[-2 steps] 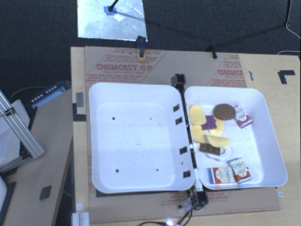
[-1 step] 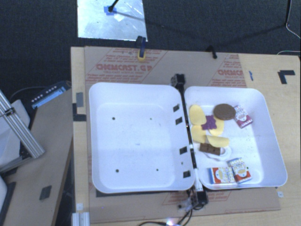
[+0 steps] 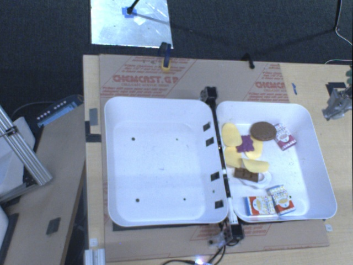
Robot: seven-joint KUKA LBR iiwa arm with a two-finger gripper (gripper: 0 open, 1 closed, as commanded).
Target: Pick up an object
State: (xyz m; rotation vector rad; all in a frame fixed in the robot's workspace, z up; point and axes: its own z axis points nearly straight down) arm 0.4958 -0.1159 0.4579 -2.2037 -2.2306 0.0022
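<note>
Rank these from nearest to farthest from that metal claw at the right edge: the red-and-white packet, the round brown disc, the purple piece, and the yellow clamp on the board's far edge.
Measured from the gripper in the camera view:
1. Red-and-white packet, right bin, on its arm side.
2. Round brown disc, just left of the packet.
3. Purple piece, near the divider between the bins.
4. Yellow clamp, on the board's far edge, outside both bins.

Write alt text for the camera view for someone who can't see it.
Two shallow white bins sit side by side on a bench; the right white bin holds a round brown disc, yellow flat pieces, a purple shape and small printed cartons. The grey gripper hangs at the right edge, outside the bins.
</note>
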